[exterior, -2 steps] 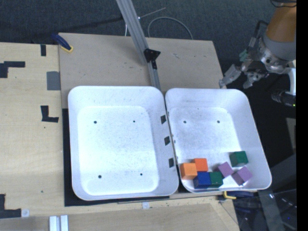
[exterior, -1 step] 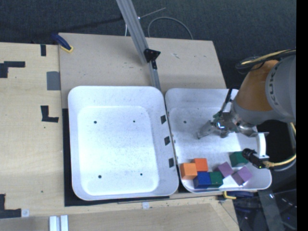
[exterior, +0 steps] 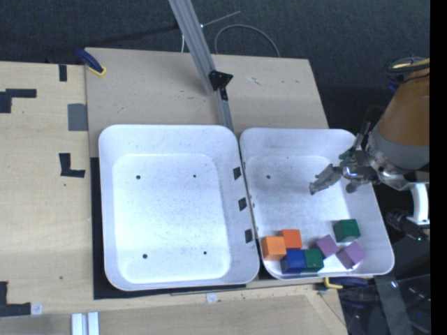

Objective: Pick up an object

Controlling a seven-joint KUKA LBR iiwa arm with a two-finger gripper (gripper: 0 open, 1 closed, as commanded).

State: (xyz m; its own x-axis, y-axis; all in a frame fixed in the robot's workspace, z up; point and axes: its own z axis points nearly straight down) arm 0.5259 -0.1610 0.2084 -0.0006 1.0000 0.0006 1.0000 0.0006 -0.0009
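On the far left lies a pale wooden board (exterior: 38, 187) with a few dark marks on it, and near the top a small blue and yellow clamp (exterior: 91, 61) sits at the corner of the bench (exterior: 272, 89). A grey metal pole (exterior: 192, 30) slants down from the top to the gap between the two bins.

The left bin (exterior: 167, 201) is white and speckled, with four small dark dots on its floor. The right bin (exterior: 300, 194) touches it along the middle seam.

The blocks lie bunched at the near edge of the right bin — an orange block (exterior: 274, 246) just beside a second orange block (exterior: 292, 239), then a blue block (exterior: 295, 259) touching a dark green block (exterior: 313, 258). Right of these come a purple block (exterior: 327, 245), a green block (exterior: 346, 229) and a paler purple block (exterior: 351, 255), the last close to the bin's right wall.

The gripper (exterior: 320, 183) hangs over the middle of the right bin, well apart from the blocks, pointing down and to the left. Its fingers look close together with nothing between them, though the view is too small to be sure. Behind it, at the right edge, the arm (exterior: 408, 128) shows its orange band.
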